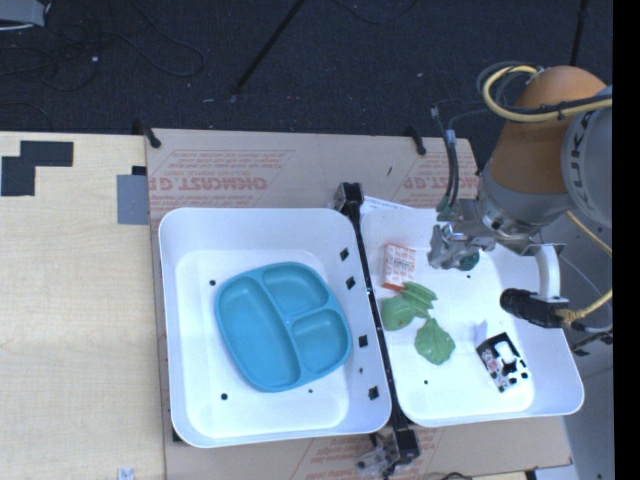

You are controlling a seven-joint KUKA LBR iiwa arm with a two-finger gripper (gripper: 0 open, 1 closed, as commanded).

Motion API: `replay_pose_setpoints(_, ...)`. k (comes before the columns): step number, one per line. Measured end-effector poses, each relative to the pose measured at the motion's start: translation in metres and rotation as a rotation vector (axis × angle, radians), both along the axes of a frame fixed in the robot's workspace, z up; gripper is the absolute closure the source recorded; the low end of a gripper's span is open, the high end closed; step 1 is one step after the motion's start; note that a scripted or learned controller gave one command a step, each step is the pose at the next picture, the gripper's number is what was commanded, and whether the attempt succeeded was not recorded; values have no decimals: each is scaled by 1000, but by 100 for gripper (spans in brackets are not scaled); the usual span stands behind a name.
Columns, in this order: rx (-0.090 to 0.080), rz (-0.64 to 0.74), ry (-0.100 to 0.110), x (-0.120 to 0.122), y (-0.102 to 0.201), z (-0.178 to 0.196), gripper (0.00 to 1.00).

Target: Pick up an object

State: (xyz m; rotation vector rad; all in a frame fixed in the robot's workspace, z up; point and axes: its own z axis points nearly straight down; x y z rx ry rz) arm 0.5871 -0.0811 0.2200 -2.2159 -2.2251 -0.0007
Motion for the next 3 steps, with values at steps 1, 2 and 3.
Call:
replay_pose_setpoints(1,1,1,0,2,58,7,100)
replay_pose_setpoints(2,0,-1,3,3,105,2,100)
replay_pose_setpoints(3,-1,-1,2,12,160,-6,100)
